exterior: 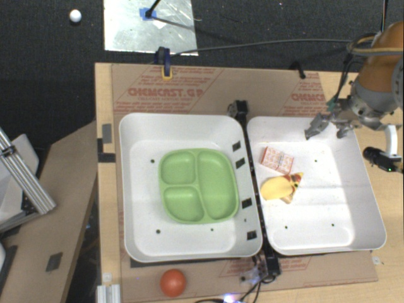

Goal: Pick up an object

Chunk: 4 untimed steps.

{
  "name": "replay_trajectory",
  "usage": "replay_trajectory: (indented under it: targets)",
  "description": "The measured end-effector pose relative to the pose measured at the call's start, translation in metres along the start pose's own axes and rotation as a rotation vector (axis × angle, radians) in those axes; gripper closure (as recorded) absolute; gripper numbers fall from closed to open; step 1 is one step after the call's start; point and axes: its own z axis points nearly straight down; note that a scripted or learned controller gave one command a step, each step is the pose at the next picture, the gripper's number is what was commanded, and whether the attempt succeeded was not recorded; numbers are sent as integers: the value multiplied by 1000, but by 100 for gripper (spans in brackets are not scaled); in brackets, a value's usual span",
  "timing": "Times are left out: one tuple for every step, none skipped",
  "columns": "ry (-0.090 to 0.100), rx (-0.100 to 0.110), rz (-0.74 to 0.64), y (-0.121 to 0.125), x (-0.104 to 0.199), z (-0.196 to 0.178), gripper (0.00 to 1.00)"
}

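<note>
Objects for picking lie in the right bin: a small pink-and-white patterned packet sits in the bin's left half, and just below it, nearly touching, rests a yellow soft toy with a bit of red and orange at its right end. Both lie loose on the white floor, well apart from the gripper.

That gripper hangs over the upper edge of the right bin, toward its far right corner, at the end of the grey arm with its orange band. Its two dark fingers are spread apart, and nothing sits between them.

The left bin holds a green divided plate with three compartments, lying flat near the middle. Black clips join the two bins along their shared edge. An orange-red ball rests on the brown bench below the left bin, outside it. A blue clamp grips the bench's far edge.
</note>
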Motion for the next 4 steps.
replay_trajectory:
  targets:
    - [0,0,0,-7,7,54,0]
    - [-1,-6,-2,-5,7,40,100]
    - [-2,-8,2,1,-1,-20,100]
    - [-1,-6,1,3,-1,-48,100]
